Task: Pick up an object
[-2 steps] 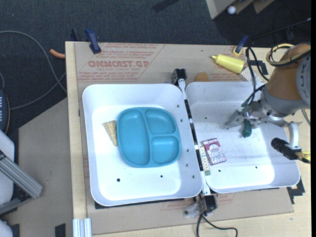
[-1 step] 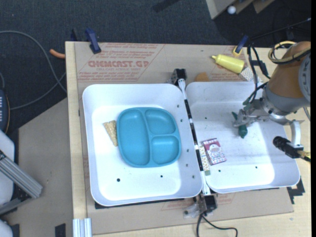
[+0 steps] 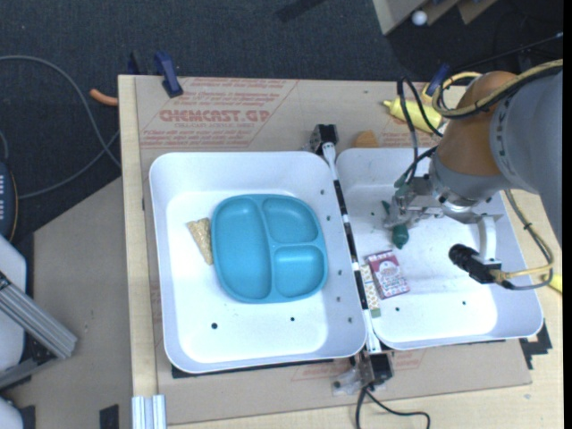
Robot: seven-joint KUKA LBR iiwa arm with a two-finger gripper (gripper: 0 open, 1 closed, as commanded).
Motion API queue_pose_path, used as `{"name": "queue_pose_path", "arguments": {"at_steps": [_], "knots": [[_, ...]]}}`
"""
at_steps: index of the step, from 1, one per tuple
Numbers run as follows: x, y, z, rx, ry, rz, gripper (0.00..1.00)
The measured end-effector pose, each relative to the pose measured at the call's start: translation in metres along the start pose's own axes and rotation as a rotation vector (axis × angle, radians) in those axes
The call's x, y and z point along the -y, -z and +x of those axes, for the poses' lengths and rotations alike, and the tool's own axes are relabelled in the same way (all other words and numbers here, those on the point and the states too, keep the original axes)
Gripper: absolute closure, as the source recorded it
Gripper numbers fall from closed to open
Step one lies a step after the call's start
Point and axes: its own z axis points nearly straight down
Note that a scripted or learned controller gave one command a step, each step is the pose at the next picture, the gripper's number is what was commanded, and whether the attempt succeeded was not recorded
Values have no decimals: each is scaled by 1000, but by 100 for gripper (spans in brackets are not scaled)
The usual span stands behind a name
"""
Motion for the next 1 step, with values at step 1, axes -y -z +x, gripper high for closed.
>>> {"name": "queue_pose_path", "arguments": {"at_steps": [1], "knots": [[-10, 101, 70, 1, 0, -4, 100]]}}
